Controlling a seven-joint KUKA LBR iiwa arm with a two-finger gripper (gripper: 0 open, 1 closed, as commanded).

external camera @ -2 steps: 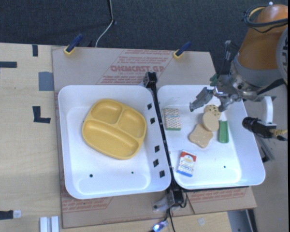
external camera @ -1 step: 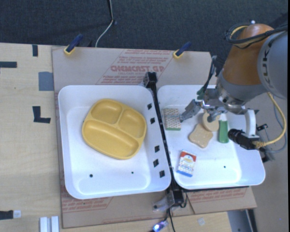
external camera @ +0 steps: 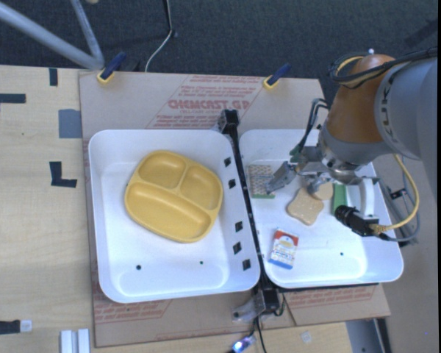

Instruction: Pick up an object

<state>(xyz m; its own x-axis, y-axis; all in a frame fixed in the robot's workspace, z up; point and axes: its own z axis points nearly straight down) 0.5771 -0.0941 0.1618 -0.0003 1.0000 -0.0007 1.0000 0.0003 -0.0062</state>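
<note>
You have the arm reaching in from the right, its tool [external camera: 309, 179] hanging low over the right bin [external camera: 382, 267], just above and touching or nearly touching the tan, toast-shaped piece [external camera: 305, 209]. One grey finger juts out to the left toward the small patterned pad [external camera: 259, 179]; you cannot tell from this angle whether the tool is spread or closed, and nothing is plainly seen between its tips, so treat the piece as lying loose on the bin floor. That piece looks like the likely target, since it sits right beneath the wrist. A green item [external camera: 339, 195] lies just beside it on the right, half hidden by the arm, and a small red, white and blue packet [external camera: 284, 248] rests well apart nearer the front wall. The yellow divided plate [external camera: 174, 194] fills the middle of the left bin [external camera: 106, 271] and is out of play here. For room, mind the black divider [external camera: 239, 197] between the bins close on the left; the open floor toward the front of the right bin gives you the freest space to lift.
</note>
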